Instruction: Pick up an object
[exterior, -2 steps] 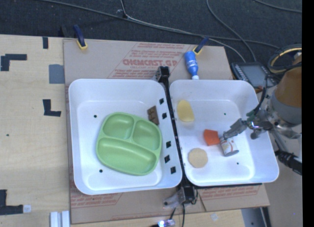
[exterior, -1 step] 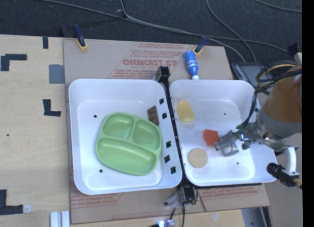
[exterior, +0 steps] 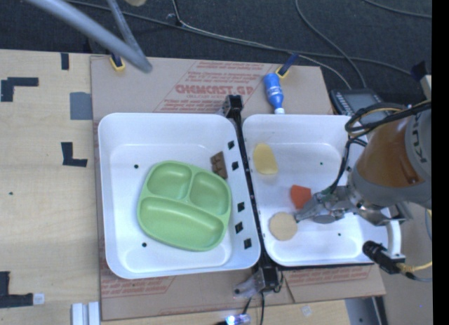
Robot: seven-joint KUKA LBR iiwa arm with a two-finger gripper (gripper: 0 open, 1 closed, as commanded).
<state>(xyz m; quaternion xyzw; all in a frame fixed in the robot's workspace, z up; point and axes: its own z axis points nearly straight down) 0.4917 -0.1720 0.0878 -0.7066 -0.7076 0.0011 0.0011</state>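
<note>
In the right bin [exterior: 309, 128] lie a pale yellow piece [exterior: 264, 158] near the divider, a red-orange piece [exterior: 300, 194] in the middle, and a tan round disc [exterior: 283, 226] near the front. My gripper [exterior: 303, 214] reaches in from the right, low over the bin floor, its tips between the red piece and the tan disc. Nothing is seen between its fingers. The left bin holds a green divided plate [exterior: 185, 205] and a small brown block [exterior: 219, 166] beside the plate's upper right.
The left bin's rim [exterior: 112, 123] and the black clips along the divider [exterior: 242, 197] bound the bins. A blue and white tube [exterior: 274, 93] lies on the cardboard behind the right bin. Cables run across the dark floor at the back.
</note>
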